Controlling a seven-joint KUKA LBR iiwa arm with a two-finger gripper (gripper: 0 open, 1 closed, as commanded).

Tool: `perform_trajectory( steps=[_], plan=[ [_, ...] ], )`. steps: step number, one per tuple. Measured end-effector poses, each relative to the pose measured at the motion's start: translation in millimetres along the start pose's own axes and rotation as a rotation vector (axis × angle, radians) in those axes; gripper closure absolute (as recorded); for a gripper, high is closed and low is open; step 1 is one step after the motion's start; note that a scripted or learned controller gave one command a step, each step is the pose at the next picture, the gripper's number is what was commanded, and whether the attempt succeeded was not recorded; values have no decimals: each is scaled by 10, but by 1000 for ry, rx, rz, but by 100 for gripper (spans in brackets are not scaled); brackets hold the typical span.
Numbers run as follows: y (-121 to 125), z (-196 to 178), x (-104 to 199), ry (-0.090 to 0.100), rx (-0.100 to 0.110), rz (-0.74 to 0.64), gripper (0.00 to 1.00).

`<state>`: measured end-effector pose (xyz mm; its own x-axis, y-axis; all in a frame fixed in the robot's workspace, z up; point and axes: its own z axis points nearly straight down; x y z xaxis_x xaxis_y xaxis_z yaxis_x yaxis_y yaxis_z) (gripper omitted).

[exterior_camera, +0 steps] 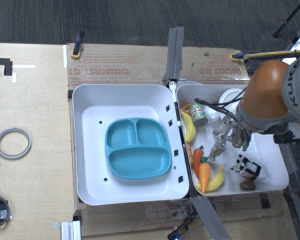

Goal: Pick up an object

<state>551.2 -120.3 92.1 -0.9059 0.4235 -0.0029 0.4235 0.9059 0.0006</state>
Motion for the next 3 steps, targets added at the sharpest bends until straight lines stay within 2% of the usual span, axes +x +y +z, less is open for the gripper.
perform_trajectory(
  steps=[1,2,3],
  plan=[
    [-170,0,658,1,1,86,0],
    [-745,-224,206,0,1,44,0],
    [-1192,3,234,2,1,77,0]
  ],
)
